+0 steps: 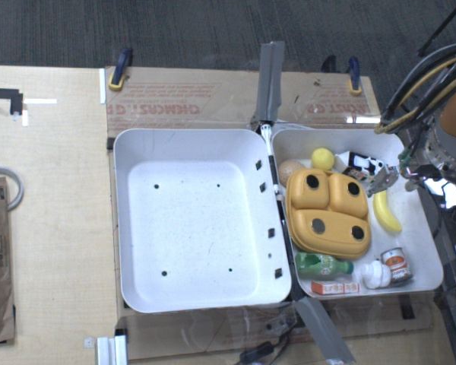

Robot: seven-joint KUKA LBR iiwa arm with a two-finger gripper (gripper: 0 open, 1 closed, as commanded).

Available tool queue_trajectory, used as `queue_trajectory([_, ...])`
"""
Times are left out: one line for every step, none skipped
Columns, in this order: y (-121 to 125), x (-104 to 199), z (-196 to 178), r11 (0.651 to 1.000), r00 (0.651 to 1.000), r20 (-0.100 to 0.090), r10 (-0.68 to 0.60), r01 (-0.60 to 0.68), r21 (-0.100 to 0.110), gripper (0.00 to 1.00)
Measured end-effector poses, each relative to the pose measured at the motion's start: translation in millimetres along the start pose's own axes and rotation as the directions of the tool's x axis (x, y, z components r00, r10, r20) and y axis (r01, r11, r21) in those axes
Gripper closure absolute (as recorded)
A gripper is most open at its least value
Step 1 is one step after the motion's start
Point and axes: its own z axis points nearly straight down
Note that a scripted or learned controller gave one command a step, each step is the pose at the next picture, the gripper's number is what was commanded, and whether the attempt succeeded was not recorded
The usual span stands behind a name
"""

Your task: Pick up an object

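White plastic forms two shallow bins side by side on a pale wooden desk (45,226); at the near edge of the right bin (433,268) lie a green bottle (323,265), a white bottle (377,274) and a small can (395,263). Farther back sit a large yellow moulded toy (328,213), a banana (384,211) just beside it, a yellow ball (323,158) and a black-and-white item (359,163). The gripper (386,177) hangs above the banana's far end — its fingers look slightly parted, gripping nothing — while the left bin (133,226) lies alongside.
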Motion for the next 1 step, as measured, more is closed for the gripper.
queue_trajectory([15.4,-18.1,-76.4,0.986,0.986,0.003,-0.168,0.168,-0.003,0.00])
